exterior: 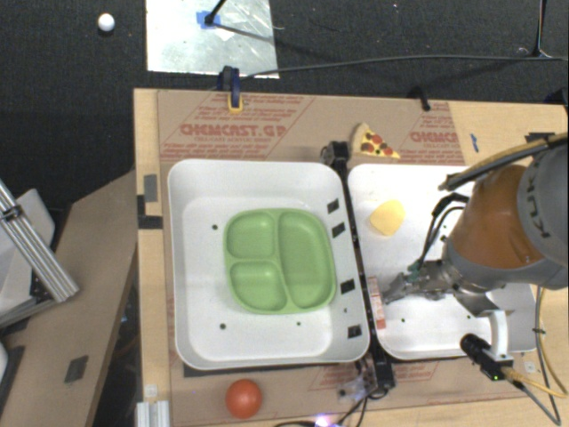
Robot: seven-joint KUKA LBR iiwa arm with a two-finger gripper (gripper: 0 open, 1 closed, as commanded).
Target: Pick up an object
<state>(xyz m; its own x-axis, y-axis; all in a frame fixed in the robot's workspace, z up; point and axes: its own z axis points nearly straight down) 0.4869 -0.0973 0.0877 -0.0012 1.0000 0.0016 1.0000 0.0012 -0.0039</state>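
A: What's the surface like?

B: A brown counter (267,118) printed with red lettering, set against a black floor. At twelve o'clock a shiny foil sheet (212,23) lies on the black with a small blue piece on it, and at ten o'clock there's a small white ball (107,22). A blue and yellow clamp (232,87) grips the counter's far edge.

A: Count things for me.

B: Two white bins: the left bin (191,265) and the right bin (400,172). One green divided tray (280,261) with three compartments, in the middle of the left bin. One pale yellow object (388,217) in the right bin, toward its twelve o'clock end. One toy pizza slice (373,142) on the counter just beyond the right bin. One red ball (244,398) on the counter at six o'clock, just outside the left bin.

A: And the arm?

B: It comes in at three o'clock, its orange band (493,221) over the right bin. The gripper (404,285) points toward nine o'clock, near the divider, well apart from the yellow object.

A: Anything hard to read?

B: The fingers blur into cables and clutter, so I cannot tell whether they're open or closed. The arm covers the bin's right part.
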